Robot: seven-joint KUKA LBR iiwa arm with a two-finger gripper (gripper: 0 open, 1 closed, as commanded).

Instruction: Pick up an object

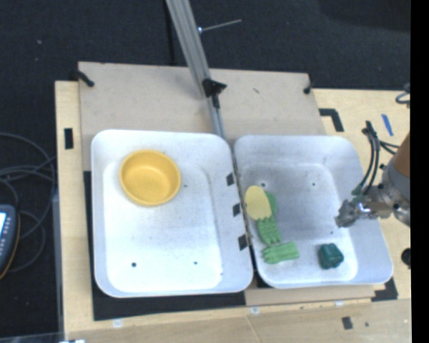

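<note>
Worktop [279, 84] carries two white bins; my end effector [352, 211] hangs at the right bin's [300, 152] 3 o'clock rim, grip state unreadable. Nearest target, I judge, is the dark green piece [330, 256] at 5 o'clock; the yellow bowl [151, 178] sits apart in the left bin [164, 263].

The arm [399, 184] shows at about three o'clock as a short grey wrist section with a patch of orange-brown casing just above it. Thin dark cables [372, 152] loop in arcs toward one o'clock of the wrist. Toward nine o'clock the body ends in a small metallic grey gripper [345, 214], blocky and pale, too blurred for finer detail.
</note>
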